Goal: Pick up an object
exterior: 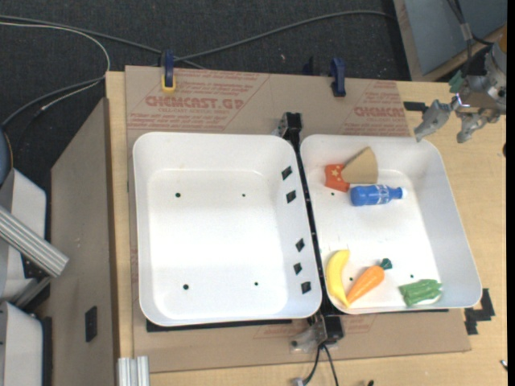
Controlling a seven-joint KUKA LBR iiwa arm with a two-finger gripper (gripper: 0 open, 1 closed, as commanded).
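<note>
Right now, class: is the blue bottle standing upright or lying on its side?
On its side. The blue bottle lies flat in the right bin, its white cap pointing right.

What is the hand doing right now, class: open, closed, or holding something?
Hand: open, holding nothing, up past the far right corner of the right bin.

Bright, even light; soft shadows.

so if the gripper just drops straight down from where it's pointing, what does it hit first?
Probably the bare bench top, just beyond the right bin's far corner. The gripper hangs open there, though depth is uncertain.
</note>
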